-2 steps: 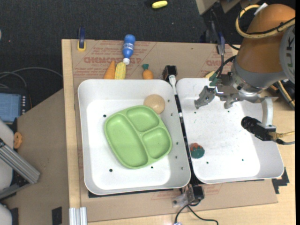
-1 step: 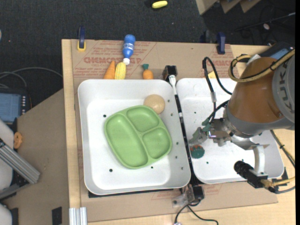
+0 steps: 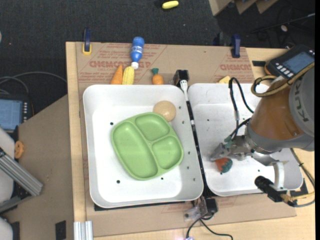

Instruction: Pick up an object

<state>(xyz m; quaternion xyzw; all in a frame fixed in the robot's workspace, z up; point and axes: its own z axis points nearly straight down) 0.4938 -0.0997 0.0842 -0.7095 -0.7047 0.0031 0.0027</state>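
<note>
Lying on the floor of the right bin, a small orange and teal toy sat near the bin's left wall, a little toward the front edge. Its orange part pointed toward the left wall and its teal part toward the front. Its exact shape was too small to determine.

The gripper was positioned directly over this toy, reaching in from the right. The tips appeared to be just above or touching the toy's upper side. Whether the tips were apart or together could not be determined, and the toy was not visibly between them. The toy was therefore judged not yet secured. The coming move depended on a short downward approach, since the toy lay immediately below and slightly in front of the tips.

The left bin held a green divided plate set at a slant, with a beige ball touching its far rim. Behind the bins, on the cardboard bench top, lay a toy corn cob, a small carrot and a blue-capped bottle.
</note>
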